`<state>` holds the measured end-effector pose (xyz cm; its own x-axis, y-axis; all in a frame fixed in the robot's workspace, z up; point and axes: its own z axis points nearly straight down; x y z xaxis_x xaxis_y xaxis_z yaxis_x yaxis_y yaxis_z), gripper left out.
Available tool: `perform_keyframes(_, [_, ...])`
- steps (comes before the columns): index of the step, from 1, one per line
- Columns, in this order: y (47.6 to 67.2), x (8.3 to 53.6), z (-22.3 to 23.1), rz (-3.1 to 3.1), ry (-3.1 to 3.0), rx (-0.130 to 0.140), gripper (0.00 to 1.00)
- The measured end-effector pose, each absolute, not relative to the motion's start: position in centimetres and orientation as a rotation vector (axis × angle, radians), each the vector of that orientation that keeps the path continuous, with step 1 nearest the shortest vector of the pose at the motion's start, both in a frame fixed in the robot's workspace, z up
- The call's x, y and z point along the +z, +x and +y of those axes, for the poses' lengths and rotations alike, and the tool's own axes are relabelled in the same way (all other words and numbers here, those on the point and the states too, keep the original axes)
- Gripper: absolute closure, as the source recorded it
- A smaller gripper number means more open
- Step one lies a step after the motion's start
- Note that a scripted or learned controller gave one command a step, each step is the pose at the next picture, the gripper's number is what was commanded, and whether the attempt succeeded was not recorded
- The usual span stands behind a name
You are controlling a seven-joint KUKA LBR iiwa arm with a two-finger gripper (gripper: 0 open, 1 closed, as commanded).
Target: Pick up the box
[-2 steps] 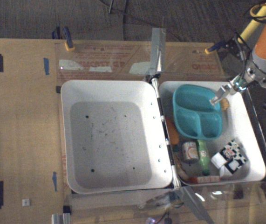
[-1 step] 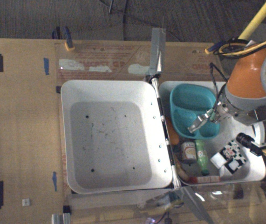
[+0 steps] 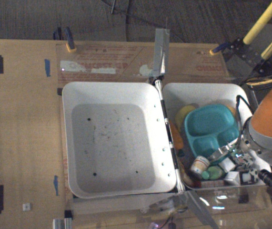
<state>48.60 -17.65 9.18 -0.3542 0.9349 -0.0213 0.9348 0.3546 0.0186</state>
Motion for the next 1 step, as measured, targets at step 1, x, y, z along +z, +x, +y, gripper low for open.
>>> perform_keyframes(1, [49.60,9.87,-11.05,2.560,1.707,0.018,0.00])
